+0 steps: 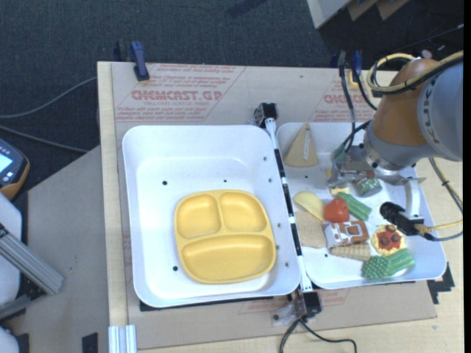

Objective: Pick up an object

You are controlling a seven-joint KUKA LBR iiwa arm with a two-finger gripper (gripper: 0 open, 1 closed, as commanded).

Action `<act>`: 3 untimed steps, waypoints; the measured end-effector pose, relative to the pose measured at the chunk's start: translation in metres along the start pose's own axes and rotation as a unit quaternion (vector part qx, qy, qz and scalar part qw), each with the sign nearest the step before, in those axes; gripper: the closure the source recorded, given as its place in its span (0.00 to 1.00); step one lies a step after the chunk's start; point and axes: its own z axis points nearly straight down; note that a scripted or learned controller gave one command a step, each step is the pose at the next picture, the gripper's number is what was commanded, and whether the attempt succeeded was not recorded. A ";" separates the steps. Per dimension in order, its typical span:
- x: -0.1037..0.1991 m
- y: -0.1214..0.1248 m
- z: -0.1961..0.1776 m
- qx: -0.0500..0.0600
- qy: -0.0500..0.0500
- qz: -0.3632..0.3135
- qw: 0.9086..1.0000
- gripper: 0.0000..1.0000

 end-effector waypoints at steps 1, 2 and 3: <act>0.000 -0.001 0.001 0.001 0.000 0.000 1.000 0.00; -0.001 -0.002 0.017 0.008 0.003 0.000 1.000 0.00; -0.002 -0.001 0.016 0.006 0.003 -0.001 1.000 0.00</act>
